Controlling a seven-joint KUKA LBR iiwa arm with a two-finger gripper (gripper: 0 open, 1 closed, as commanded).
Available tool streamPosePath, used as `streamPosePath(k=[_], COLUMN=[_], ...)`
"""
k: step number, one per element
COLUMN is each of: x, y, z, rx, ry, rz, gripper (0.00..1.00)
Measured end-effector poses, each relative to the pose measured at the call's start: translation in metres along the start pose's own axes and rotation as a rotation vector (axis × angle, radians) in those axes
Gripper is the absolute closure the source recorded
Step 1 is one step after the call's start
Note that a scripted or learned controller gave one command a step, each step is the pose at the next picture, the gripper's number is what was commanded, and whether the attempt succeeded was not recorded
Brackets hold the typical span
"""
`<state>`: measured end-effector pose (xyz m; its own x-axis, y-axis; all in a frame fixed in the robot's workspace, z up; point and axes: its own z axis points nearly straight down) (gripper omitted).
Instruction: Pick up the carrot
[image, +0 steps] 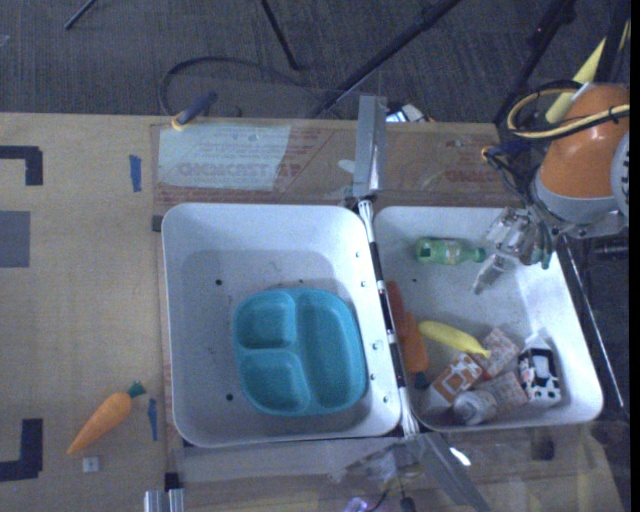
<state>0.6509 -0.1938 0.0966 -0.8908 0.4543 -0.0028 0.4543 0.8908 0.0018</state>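
Note:
An orange carrot (406, 335) lies lengthwise against the left wall of the right bin (578, 330), its thin end pointing to the back. My gripper (492, 262) hangs over the bin's back right part, just right of a green bottle (450, 251) and well apart from that carrot. It looks open, with nothing between its fingers. A second carrot (100, 420), orange with a green top, lies outside the bins on the wooden bench at the lower left.
The left bin (200, 250) holds a blue divided plate (298, 350). In the right bin a yellow banana (452, 337) lies beside the carrot, and small cartons (500, 372) crowd the front right corner. Cables hang behind the arm.

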Motion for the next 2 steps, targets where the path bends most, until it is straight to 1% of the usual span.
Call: streamPosePath(k=[1,2], x=[-0.013,0.002], y=[-0.024,0.006], z=[0.011,0.01], rx=[0.001,-0.001], ry=[0.007,-0.001], rz=[0.031,-0.21], gripper=[0.0,0.0])
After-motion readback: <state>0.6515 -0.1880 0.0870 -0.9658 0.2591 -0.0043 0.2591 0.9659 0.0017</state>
